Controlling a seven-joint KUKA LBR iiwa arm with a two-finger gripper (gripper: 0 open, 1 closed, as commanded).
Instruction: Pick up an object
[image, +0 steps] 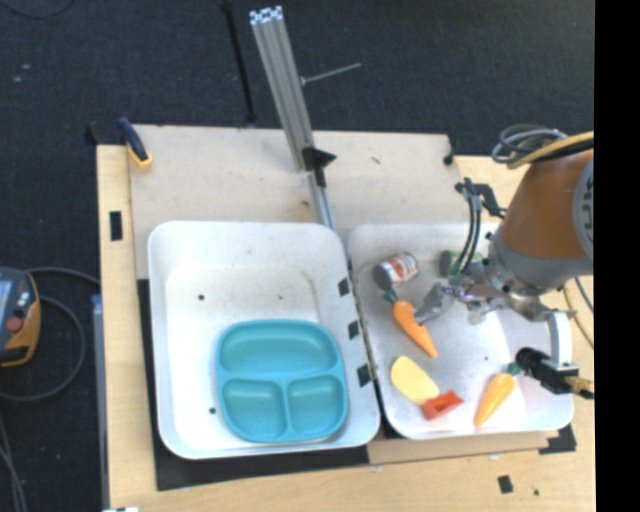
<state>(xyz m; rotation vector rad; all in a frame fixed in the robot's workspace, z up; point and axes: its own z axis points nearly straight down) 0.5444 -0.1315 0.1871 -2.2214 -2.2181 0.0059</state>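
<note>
In the right bin (520, 405) an orange carrot (414, 330) lies near the middle, tip pointing to the lower right. My gripper (432, 303) hangs just above and to the right of the carrot's top end, close to it; I cannot tell whether it touches. A small can (397, 270) lies on its side to the upper left of the gripper. Nearer the front lie a yellow rounded piece (412, 379), a red piece (441, 404) and a second, paler orange carrot (494, 398).
The left bin (200, 260) holds a teal divided plate (283, 380) at its front. A grey metal post (290, 95) slants up behind the bins. The arm's orange band (545, 205) and cables overhang the right bin's far right side.
</note>
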